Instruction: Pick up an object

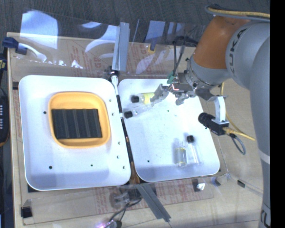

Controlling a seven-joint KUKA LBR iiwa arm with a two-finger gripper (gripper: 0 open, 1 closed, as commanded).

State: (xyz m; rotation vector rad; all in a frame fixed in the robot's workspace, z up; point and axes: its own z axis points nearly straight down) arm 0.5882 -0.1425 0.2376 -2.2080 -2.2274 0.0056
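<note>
Right bin (147, 167): its middle floor lies open, plenty of passage there. Toward its near-right corner, two clear vials (186, 152) lie side by side. At its far-left edge, a small yellow bottle (141, 98) and a black cap (128, 114) crowd the dividing wall, the tool (157, 95) right beside them.
</note>
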